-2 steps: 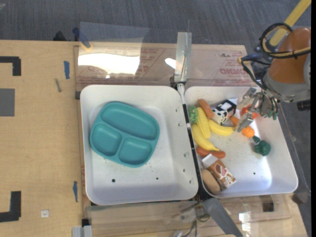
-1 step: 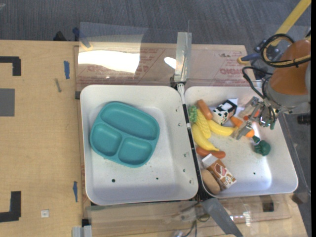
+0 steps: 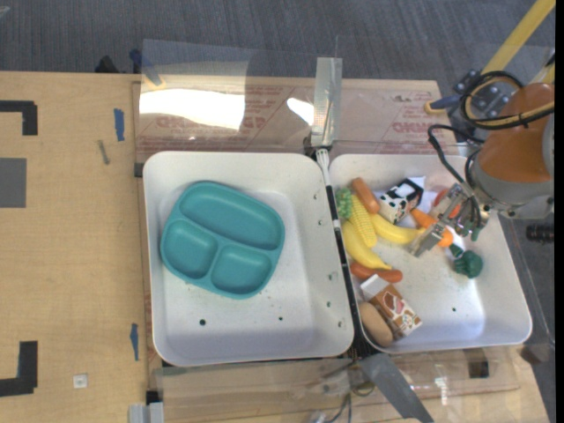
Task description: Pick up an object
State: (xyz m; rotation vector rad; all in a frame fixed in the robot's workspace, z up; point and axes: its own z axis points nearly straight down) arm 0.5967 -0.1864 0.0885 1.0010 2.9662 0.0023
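Table [image 3: 62, 236]: light wood top, black corner marks and blue tape bits on its left part. Two shallow white bins sit directly on it, touching side by side: left bin [image 3: 300, 324], right bin [image 3: 502, 315]. Clear plastic sheet [image 3: 264, 104] behind them.

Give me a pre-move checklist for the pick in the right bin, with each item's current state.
1. Gripper is over the right bin: ok.
2. Something is held between the jaws: cannot tell; toys crowd around them.
3. Target stands apart from its neighbours: not ok; banana, corn and carrot lie touching in a heap.
4. An isolated pick exists: ok; the broccoli lies apart from the heap, on the bin floor.
5. Tray sits in the left bin, out of the arm's way: ok.
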